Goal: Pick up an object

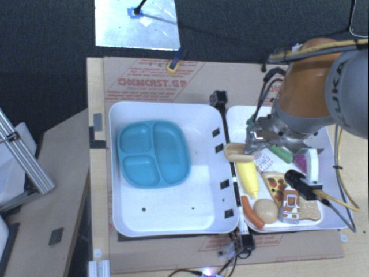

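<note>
My gripper [252, 144] hangs low over the left part of the right bin [331, 227], under the grey and orange arm. Just left of it lies a tan bun [235, 151], and below it a yellow mustard bottle [249, 179]. A pizza slice [275, 184], a red sausage [251, 212], a beige egg-shaped piece [266, 209] and a slice of toast [308, 212] with a small carton [290, 206] on it fill the bin's front. A green piece [282, 153], a purple piece [300, 158] and a white piece [313, 165] lie partly under the arm.
The left bin [167, 218] holds a blue divided plate [153, 153]. A black divider with clips [225, 149] runs between the bins. A shiny metal sheet [137, 16] lies on the dark floor behind the bench.
</note>
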Motion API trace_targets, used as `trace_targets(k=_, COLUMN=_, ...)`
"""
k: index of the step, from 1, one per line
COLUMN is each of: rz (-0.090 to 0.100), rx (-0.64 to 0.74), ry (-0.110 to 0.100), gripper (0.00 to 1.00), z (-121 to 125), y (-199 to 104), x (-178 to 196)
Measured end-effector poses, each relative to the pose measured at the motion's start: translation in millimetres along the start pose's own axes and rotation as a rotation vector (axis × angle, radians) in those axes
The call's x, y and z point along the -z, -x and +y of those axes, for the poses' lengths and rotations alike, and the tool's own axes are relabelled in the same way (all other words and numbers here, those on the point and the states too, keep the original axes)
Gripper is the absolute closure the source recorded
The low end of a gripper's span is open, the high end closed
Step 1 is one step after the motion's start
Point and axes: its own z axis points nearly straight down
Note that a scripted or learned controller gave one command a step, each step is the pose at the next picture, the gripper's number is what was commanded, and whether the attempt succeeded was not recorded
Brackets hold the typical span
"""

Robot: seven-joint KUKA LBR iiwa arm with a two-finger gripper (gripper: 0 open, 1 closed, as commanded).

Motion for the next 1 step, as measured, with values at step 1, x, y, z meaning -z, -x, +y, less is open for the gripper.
trace_targets(k=1, rz=0.0, rx=-0.001, ry=-0.002, gripper=1.0, z=-6.5, y=5.5, x=-0.8)
